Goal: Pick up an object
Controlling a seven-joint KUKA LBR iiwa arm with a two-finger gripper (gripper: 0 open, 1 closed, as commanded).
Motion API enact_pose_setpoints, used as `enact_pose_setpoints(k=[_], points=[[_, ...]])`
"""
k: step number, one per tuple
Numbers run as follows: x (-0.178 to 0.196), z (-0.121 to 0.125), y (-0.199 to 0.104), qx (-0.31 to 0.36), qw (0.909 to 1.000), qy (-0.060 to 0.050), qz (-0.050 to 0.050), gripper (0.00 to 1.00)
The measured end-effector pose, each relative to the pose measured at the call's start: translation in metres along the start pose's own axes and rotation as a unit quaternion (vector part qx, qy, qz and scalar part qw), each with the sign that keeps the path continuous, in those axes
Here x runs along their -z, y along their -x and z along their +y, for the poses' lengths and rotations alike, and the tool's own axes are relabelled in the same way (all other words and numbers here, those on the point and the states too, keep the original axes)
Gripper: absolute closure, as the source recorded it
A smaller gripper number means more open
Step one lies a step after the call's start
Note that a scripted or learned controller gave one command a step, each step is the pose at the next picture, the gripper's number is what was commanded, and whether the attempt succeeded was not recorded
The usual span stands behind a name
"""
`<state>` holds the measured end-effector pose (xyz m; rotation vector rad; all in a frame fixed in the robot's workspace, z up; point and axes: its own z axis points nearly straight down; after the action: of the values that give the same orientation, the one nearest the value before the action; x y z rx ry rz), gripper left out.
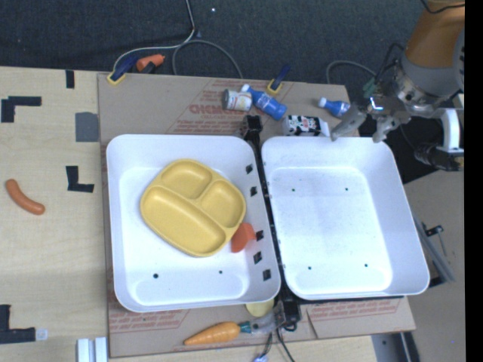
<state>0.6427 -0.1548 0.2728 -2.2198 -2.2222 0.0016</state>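
The gripper (367, 127) is being held past the right bin's (400, 194) far rim, fingers spread wide, nothing being gripped.

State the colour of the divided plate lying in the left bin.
The divided plate is yellow, as the camera view shows clearly.

Red printing runs across the brown cardboard sheet (181, 111) under the bins, above the left bin at the upper middle of the frame and again along the lower edge, but its letters are too blurred to make out. The small bottles' (253, 99) labels at the upper middle are likewise unreadable.
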Motion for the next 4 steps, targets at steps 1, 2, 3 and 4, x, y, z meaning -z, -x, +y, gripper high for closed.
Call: enact_pose_setpoints(k=[1, 2, 3, 4], points=[[-0.131, -0.022, -0.033, 0.000, 1.0000, -0.004, 0.001, 0.00], [-0.191, -0.011, -0.062, 0.001, 1.0000, 0.000, -0.001, 0.00], [-0.187, 0.024, -0.045, 0.001, 1.0000, 0.002, 0.000, 0.00], [-0.187, 0.023, -0.060, 0.000, 1.0000, 0.001, -0.001, 0.00]])
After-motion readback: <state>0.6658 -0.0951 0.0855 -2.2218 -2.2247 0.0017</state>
